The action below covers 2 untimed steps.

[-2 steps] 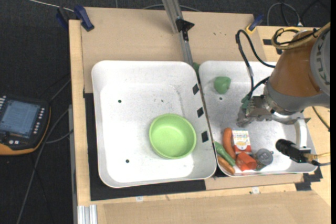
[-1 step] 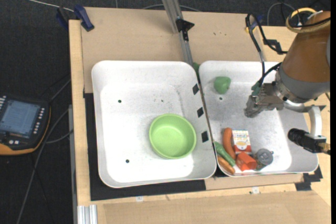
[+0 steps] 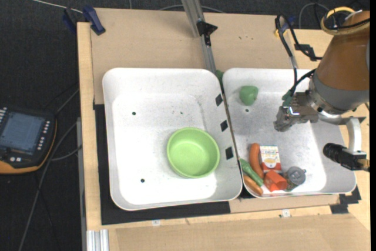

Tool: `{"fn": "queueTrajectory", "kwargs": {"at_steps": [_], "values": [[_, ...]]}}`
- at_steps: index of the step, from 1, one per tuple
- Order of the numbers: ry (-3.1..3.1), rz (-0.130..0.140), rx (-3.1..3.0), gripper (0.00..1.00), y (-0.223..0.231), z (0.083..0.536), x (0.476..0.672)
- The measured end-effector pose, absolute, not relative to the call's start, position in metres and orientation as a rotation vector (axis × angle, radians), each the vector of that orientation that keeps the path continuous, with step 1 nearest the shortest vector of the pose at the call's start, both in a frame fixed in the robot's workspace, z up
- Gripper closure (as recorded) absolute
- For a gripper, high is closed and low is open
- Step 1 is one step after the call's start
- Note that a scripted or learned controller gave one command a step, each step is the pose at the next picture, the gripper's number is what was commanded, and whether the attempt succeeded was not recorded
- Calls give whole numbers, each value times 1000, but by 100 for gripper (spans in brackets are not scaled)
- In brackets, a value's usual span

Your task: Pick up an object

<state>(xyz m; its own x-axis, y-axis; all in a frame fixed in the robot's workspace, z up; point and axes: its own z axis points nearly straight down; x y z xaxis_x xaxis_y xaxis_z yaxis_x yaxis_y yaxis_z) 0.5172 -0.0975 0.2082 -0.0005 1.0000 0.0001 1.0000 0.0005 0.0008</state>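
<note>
Bench carried two white bins side by side. Everything below is placed relative to the right bin.

Left bin sat touching the right bin's left wall, holding a green bowl near its front right corner.

Arm, grey with orange band, reached in over the right bin's right rim. Gripper hung over the bin's middle, above bare floor, nothing between its fingers. Couldn't tell how the fingers were set, they blur into one dark lump.

Candidate objects were all inside the right bin:
- small green lump near the back left corner, well apart from the gripper
- front-edge cluster: orange carrot-like piece, white-and-orange carton, red item, grey round piece, packed touching each other
</note>
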Motion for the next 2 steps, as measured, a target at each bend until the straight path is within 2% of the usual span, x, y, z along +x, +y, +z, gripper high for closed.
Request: {"fn": "queueTrajectory", "kwargs": {"at_steps": [2], "values": [[2226, 2, 2218, 100, -13, 225, 539]]}}
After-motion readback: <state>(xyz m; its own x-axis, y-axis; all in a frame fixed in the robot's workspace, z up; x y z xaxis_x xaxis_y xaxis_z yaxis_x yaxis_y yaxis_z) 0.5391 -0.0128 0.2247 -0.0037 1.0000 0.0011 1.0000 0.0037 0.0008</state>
